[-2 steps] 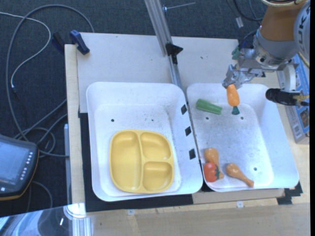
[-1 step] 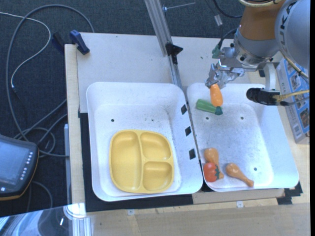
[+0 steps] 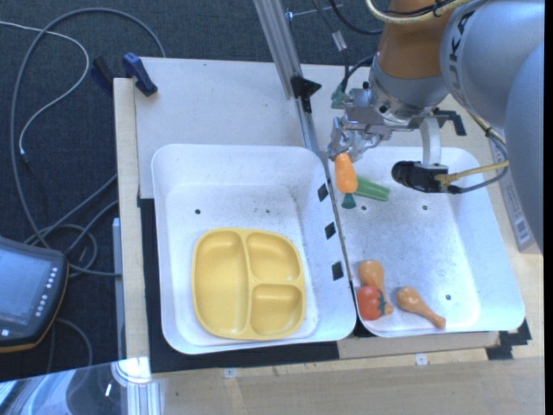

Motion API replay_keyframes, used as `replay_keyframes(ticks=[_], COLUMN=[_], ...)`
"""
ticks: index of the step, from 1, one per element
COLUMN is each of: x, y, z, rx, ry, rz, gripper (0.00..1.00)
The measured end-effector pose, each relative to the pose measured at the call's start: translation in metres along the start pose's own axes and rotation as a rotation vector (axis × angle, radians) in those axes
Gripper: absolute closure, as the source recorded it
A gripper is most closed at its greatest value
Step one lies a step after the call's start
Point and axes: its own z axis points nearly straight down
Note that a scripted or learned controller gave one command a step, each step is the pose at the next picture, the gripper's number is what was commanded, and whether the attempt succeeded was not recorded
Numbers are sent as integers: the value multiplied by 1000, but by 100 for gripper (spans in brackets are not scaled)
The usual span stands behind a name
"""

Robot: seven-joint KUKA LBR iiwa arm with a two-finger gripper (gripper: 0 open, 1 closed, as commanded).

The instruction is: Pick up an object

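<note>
Right, my gripper hangs over the far left corner of the right bin, and its fingers pinch the top of a toy carrot. The carrot dangles orange side up with its green stalk end pointing down, just beside the wall where the two bins meet. A green piece lies on the bin floor right next to it, close to touching the stalk end.

Near me, a black fitting on my wrist juts out over the same bin, with a yellow cable running off to the right. A slanted metal rail comes down from the top and ends close to my fingers, so that corner is crowded.

Down at the near edge of the right bin sit three more toys in a cluster: a pale orange piece, a red tomato touching it, and a drumstick just beside them.

Over in the left bin, a yellow divided plate lies flat, well apart from my carrot.
</note>
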Motion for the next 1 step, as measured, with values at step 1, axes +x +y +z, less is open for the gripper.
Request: replay_keyframes(ticks=[1], x=[48], y=[15], z=[3], rx=[-5], ry=[-1], rz=[1], gripper=[100])
